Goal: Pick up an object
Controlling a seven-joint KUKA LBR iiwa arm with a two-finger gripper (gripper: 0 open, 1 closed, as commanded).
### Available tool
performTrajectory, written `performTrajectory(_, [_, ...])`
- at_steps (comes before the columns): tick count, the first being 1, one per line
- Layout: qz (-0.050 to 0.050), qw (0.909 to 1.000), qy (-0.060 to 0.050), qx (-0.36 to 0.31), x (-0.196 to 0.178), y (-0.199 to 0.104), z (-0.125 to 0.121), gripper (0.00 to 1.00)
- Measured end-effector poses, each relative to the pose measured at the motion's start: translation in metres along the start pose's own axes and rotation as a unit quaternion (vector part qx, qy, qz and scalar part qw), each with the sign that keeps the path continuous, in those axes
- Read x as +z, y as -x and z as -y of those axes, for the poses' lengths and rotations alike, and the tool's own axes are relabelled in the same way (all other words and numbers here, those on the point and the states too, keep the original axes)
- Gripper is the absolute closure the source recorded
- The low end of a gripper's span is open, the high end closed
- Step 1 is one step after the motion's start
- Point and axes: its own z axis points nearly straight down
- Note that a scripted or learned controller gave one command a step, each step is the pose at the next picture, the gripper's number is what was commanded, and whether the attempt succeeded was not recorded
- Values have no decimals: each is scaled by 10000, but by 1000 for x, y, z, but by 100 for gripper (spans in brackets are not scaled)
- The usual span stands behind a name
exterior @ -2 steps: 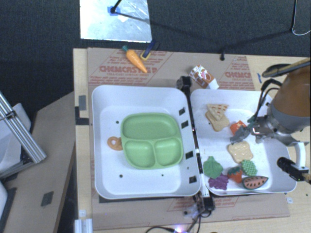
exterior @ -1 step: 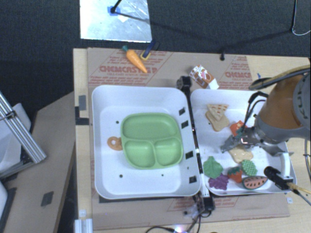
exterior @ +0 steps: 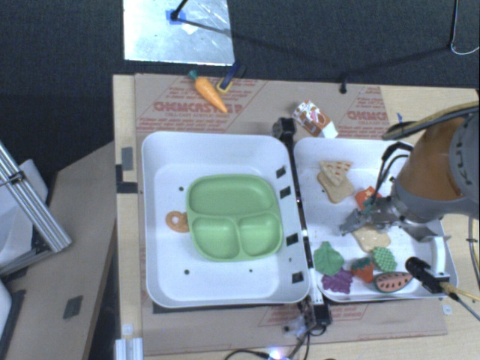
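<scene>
Toy food [exterior: 373,238] lies just under the hand [exterior: 361,222] — right bin [exterior: 311,152].

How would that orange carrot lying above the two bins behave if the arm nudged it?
The carrot looks tapered and round, so it would probably roll in a curve rather than slide straight. It seems a small toy, likely light. Its smooth surface may slip in a pinch.

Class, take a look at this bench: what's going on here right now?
A grey robot arm with an orange band reaches in from the right over the right-hand bin, its gripper low among toy food: a cheese wedge, a watermelon slice and purple grapes. Nothing is visibly held. The left bin holds a green divided plate and a small pretzel. A toy carrot lies on the bench behind.
</scene>
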Motion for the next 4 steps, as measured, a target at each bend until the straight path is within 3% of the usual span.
performTrajectory(1, [7,10000,45,-3,-12,0,-3,100])
performTrajectory(3, [-1,10000,15,-22,-128,-1,-10,100])
performTrajectory(4, [-7,10000,-6,-22,-137,-1,-11,100])
